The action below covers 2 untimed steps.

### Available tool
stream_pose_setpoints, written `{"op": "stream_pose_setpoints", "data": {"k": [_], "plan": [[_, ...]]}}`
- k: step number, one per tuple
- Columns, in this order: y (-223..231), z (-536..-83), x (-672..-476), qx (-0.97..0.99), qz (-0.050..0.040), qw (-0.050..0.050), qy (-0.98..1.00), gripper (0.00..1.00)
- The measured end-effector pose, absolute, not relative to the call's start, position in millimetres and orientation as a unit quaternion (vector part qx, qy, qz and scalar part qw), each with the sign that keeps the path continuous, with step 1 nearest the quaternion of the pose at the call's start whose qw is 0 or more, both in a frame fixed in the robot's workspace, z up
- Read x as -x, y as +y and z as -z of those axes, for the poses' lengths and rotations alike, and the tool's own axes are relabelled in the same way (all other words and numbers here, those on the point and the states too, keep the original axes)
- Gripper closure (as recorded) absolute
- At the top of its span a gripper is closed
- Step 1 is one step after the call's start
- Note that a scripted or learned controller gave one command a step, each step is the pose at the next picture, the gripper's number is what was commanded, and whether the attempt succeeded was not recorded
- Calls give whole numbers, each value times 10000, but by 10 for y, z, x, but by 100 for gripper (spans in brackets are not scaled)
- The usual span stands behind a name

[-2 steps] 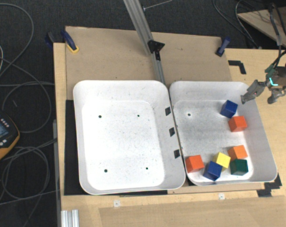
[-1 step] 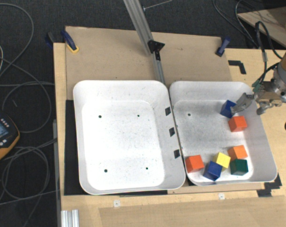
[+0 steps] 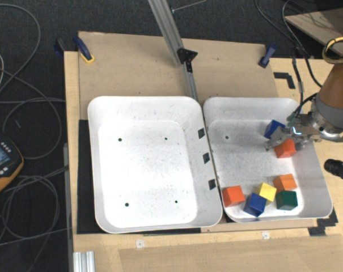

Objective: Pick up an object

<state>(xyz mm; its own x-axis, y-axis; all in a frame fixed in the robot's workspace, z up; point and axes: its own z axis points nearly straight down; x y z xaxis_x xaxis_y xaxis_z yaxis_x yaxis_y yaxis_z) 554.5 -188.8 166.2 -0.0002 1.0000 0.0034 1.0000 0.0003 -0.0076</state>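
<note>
Several coloured blocks lie in the right bin (image 3: 245,103). My gripper (image 3: 286,137) reaches in from the right and hangs low over the bin's upper right part. A blue block (image 3: 272,128) sits just to its left and a red-orange block (image 3: 285,148) lies right under its tip. I cannot see whether either block is gripped. Along the bin's front edge are an orange block (image 3: 233,195), a blue block (image 3: 254,204), a yellow block (image 3: 267,191), another orange block (image 3: 285,181) and a green block (image 3: 287,200).
The left bin (image 3: 95,152) stands beside the right one, with black clips (image 3: 206,157) on the shared wall. A metal pole (image 3: 170,30) slants in from the top. Cables and a handheld device (image 3: 1,160) lie on the floor at left.
</note>
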Motion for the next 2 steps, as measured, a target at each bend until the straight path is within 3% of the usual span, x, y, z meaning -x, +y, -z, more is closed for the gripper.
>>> {"op": "stream_pose_setpoints", "data": {"k": [1,2], "plan": [[-1918,-1210,-5644,7070,-7,-13,-7072,0],[-1914,-1354,-5665,7068,23,-38,-7074,100]]}}
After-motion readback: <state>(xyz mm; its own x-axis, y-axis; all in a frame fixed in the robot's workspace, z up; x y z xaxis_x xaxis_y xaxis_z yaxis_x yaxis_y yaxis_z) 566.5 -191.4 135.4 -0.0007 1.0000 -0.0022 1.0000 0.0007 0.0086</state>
